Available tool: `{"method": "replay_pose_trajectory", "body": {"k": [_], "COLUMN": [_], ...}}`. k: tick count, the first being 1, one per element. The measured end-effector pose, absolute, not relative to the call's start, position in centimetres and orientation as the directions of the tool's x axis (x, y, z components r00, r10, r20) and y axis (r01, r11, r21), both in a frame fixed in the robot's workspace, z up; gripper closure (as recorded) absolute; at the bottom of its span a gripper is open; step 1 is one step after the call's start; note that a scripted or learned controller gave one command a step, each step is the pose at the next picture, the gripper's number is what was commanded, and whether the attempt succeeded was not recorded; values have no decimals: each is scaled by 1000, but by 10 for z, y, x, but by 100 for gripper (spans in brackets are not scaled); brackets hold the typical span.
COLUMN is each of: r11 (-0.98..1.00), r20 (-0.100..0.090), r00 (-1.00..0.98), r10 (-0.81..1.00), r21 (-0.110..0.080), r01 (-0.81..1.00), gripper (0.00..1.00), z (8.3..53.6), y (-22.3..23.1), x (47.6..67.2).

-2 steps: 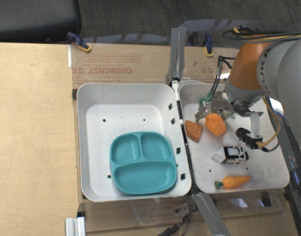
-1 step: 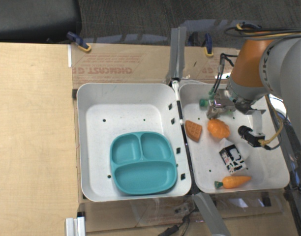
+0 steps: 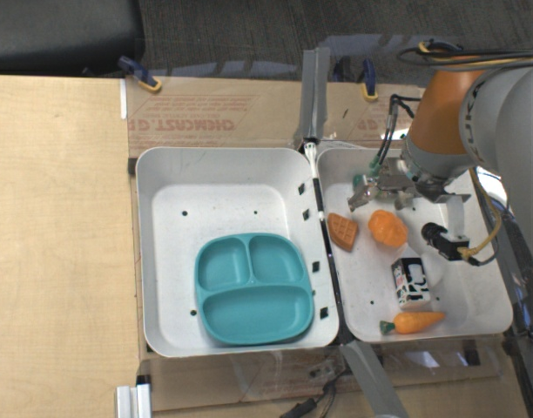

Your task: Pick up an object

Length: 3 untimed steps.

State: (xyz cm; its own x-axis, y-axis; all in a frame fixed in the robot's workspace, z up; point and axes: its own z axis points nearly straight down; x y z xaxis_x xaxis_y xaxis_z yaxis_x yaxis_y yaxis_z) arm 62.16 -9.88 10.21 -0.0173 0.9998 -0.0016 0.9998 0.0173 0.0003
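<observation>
Reaches in from the right, wrist bent downward (orange band uppermost), gripper (image 3: pixel 380 193) hanging low, fingers seemingly spread apart, nothing visible between them.

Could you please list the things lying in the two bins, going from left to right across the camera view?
Teal divided plate → waffle-like toy piece → round orange toy → black-and-white can.

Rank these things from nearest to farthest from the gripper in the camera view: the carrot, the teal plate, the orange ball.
Measured from the gripper:
1. Orange ball, just below it in the right bin.
2. Carrot, at that bin's near edge.
3. Teal plate, in the left bin.
</observation>
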Motion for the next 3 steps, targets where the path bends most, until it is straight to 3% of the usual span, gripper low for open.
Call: {"method": "replay_pose_trajectory", "body": {"k": [1,2,3], "r11": [-21,-24,82], "r20": [0,-1,-1], "r00": [21,24,-82], "r10": [1000,1000,997], "r21": [-3,-3,1], "r01": [1000,1000,997], "gripper": [0,100,100], "z": [91,100,192], "y": [-124,-125,-48], "x": [581,581,635]}}
